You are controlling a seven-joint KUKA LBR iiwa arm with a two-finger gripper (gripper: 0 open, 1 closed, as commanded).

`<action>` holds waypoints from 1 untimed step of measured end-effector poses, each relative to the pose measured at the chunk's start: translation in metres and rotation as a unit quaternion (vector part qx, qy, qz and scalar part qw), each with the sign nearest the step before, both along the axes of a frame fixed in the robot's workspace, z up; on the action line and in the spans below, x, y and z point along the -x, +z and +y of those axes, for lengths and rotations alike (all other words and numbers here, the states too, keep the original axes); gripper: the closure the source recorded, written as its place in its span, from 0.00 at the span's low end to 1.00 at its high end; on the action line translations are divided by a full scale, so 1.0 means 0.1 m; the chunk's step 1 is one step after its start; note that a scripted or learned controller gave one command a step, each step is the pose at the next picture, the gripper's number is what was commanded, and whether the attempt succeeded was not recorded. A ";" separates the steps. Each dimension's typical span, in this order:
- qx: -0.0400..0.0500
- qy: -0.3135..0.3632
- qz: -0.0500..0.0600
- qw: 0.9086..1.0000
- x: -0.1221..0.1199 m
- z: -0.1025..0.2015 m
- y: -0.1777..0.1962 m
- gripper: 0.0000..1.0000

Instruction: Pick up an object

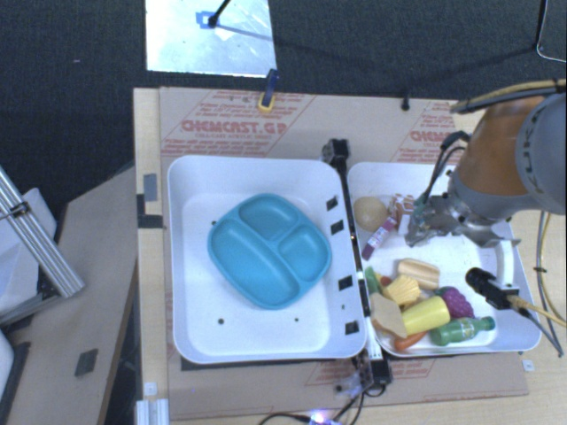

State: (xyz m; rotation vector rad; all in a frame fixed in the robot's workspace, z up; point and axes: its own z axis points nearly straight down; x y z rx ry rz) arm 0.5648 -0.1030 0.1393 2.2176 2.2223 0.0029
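Note:
My gripper (422, 230) hangs low in the upper middle of the right bin (518, 326), above bare white floor. Just left of it lie a purple and pink tube (381, 235) and a beige egg-shaped toy (370, 212). A small red and white item (403, 204) sits just above and left of the gripper. Below the gripper rests a tan bread roll (417, 273). Nothing shows between the gripper and the floor.
Toy food crowds the right bin's front: yellow corn (403, 289), a yellow cylinder (425, 314), purple grapes (456, 302), a green bottle (461, 329), a tan slice (387, 312). The left bin (190, 237) holds a blue divided plate (268, 250).

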 end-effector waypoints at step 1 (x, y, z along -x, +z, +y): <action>0.000 -0.001 -0.001 1.000 0.03 -0.09 0.51 1.00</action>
